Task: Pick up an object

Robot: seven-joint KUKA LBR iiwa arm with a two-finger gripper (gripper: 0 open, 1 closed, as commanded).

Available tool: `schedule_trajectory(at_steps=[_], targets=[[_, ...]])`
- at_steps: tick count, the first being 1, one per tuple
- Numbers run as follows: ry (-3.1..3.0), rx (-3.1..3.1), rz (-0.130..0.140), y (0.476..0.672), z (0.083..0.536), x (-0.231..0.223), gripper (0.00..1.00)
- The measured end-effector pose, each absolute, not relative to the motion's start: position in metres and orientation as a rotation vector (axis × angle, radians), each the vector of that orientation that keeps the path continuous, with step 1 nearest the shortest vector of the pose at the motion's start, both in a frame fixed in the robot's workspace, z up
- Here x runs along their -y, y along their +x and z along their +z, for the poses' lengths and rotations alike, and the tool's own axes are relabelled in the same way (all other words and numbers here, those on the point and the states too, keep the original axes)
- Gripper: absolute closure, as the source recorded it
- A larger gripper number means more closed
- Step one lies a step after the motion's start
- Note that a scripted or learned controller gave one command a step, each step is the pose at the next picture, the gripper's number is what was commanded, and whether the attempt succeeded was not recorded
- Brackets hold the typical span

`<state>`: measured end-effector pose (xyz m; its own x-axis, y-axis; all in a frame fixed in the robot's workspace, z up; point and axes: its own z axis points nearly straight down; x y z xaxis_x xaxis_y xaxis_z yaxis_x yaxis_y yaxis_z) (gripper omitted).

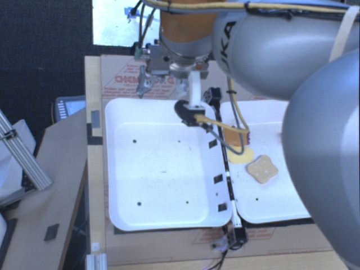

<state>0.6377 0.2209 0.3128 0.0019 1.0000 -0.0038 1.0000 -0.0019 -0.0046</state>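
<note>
**A:** Ok, live: gripper (144, 83) hangs over the far edge of the left bin (110, 167), right by the cardboard sheet (121, 77) under both bins.

**B:** Open or closed?

**A:** Can't tell, it's too small and blurry from here. No obj seen in its grip.

**B:** So where's the stuff to pick?

**A:** All in the right bin (275, 204), bunched near the wall it shares w/ the left one. There's a tan square piece (262, 169) lying flat, and a yellow disc (241, 155) just beside it, maybe touching. An orange-brown piece (232, 135) sits past the disc, w/ a pink bit (248, 135) next to it.

**B:** Why bunched like that?

**A:** My guess is they were dropped in loose, no arranging. They lie flat on the floor, so prob an easy top-down grab. The gripper is over the other bin, well apart from them, so I'd say it has to cross over and descend first.

**B:** Count pls.

**A:** 2 bins, 1 arm (281, 49). Objs: 1 tan, 1 yellow, 1 orange-brown, 1 pink, so 4 visible. The arm covers a big part of the right bin, so there could be more under it.

**B:** Best target?

**A:** Tan one imo, it has the clearest outline.
</note>
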Motion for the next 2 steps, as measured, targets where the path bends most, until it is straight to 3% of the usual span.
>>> schedule_trajectory(at_steps=[1,2], targets=[[-2.222,2.234,-0.031,0.6682,0.5465,-0.2345,0.0],[-2.214,2.231,-0.008,0.668,0.5474,-0.2346,1.0]])
